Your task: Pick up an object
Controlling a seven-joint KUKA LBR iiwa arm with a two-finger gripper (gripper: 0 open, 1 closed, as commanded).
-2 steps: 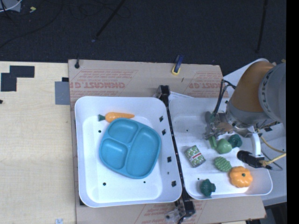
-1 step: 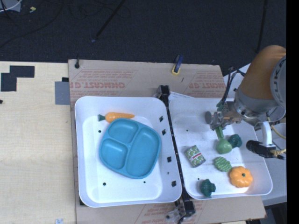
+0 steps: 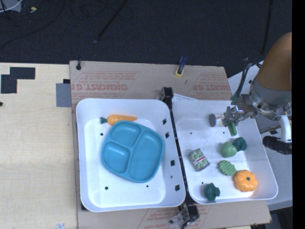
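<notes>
My gripper (image 3: 232, 119) hangs over the upper right part of the right bin (image 3: 267, 194). A small green cylinder (image 3: 232, 129) sticks down from between its fingers, which are shut on it. Just left of it lies a small grey piece (image 3: 212, 119). Lower in the same bin are a light green round fruit (image 3: 228, 150), a dark teal piece (image 3: 240, 143) touching it, a green and red packet (image 3: 198, 159), a green textured piece (image 3: 227, 167), an orange pumpkin (image 3: 245, 181) and a dark teal broccoli (image 3: 211, 192).
The left bin (image 3: 90, 194) holds a blue divided plate (image 3: 133, 150) and an orange carrot (image 3: 121, 119) by its upper edge. A raised divider (image 3: 171, 142) separates the two bins. Bare floor shows in the right bin's upper left.
</notes>
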